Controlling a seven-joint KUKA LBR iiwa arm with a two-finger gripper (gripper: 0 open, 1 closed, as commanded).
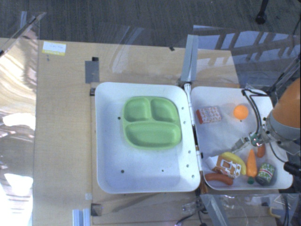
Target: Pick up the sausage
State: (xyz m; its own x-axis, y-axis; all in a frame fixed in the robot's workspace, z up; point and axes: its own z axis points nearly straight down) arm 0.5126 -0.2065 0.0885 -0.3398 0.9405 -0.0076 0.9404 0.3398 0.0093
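The sausage [218,178] is a reddish-brown link lying flat near the front edge of the right bin [214,134], just in front of a small orange and white box [227,166]. My gripper [246,142] hangs over the middle right of that bin, above and to the right of the sausage and well apart from it. The arm's orange band [288,111] is at the right edge of the view. Nothing can be seen held in the gripper.
Around the sausage lie a yellow banana [233,157], a carrot [252,163], a green can [265,173], a small red piece [260,150], an orange ball [241,112] and a pink packet [209,115]. The left bin [113,164] holds a green divided plate [151,123].
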